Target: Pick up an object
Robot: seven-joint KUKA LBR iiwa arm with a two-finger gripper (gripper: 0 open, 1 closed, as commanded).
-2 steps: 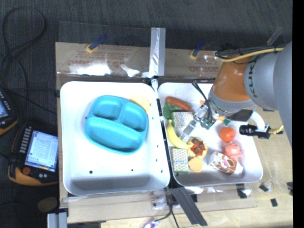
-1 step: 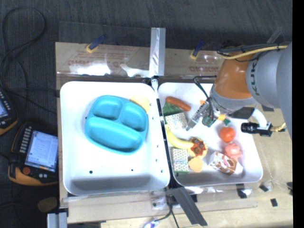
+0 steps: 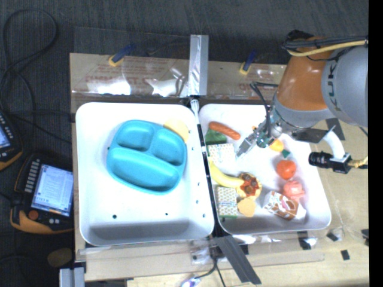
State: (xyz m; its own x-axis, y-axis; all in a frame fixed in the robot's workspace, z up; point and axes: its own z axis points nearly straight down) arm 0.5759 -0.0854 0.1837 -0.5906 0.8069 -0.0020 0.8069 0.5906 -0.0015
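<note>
- Several toy foods crowd the right bin (image 3: 317, 217): a red sausage (image 3: 224, 130), a green piece (image 3: 215, 137), a banana (image 3: 224, 175), a tomato (image 3: 286, 168), a pink fruit (image 3: 294, 189), a small carton (image 3: 282, 205), a checked packet (image 3: 226, 200) and a round biscuit-coloured piece (image 3: 246, 207).
- The sausage lies near the bin's far left corner, glossy and slim, just beside the green piece.
- The tool (image 3: 250, 143) hovers over the middle of that bin, nothing between its fingers that I can see; open or closed I cannot tell.
- The left bin (image 3: 90, 220) holds a blue divided tray (image 3: 146, 154), upside down, with a yellow piece (image 3: 176, 128) at its far edge.
- Any print on the carton is too small to read.
</note>
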